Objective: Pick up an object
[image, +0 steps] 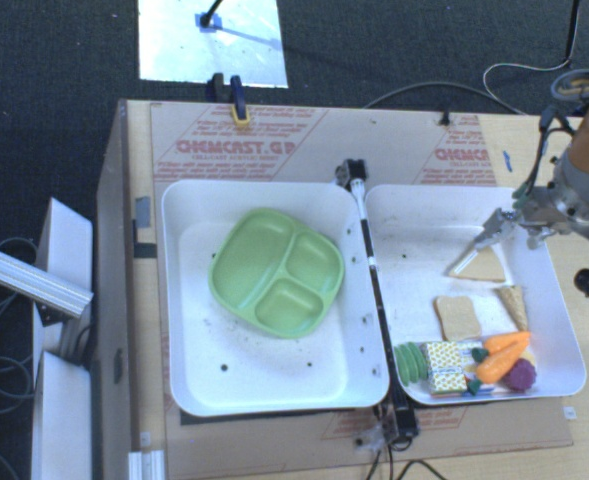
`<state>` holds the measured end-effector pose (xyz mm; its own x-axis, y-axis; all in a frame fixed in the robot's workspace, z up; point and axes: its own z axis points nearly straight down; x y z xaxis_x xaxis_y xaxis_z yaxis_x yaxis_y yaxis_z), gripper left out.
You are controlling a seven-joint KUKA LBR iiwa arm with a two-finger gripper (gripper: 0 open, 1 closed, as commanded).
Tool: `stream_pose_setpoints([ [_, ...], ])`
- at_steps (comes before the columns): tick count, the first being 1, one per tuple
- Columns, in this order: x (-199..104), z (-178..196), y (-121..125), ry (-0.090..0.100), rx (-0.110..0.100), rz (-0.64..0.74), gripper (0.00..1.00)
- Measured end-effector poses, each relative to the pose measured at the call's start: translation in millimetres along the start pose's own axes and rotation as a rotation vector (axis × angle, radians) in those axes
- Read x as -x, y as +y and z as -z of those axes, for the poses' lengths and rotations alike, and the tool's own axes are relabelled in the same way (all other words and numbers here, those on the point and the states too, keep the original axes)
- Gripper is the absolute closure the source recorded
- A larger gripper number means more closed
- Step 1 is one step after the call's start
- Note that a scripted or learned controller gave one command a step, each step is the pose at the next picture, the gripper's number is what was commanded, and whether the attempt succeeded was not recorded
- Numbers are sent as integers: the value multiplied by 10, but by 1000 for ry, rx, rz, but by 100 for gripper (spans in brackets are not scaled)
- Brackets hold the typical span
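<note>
Red "CHEMCAST GP" lettering (236,148) printed across desk (274,133). End effector (498,226) hanging in right bin (564,368), spread unclear, just above cheese wedge (484,265) at bin's upper middle.

- Divided plate (277,285): pale green, plain.
- Left bin (174,268) and right bin (424,208): white, with small dark specks.
- Worktop (304,138): tan board printed with red lettering.
- Toy carrot (504,346): orange.
- Round toy (520,374): purple.
- Pea pod (410,360): green.
- Toast slice (459,318): light brown.
- Small box (447,358): yellow-green pattern.
- Floor (54,88): dark blue-grey carpet.
</note>
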<state>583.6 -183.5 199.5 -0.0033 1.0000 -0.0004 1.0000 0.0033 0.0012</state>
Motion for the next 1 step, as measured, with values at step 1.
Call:
stream_pose_setpoints([
  [1,236,40,-549,-2,0,-2,0],
])
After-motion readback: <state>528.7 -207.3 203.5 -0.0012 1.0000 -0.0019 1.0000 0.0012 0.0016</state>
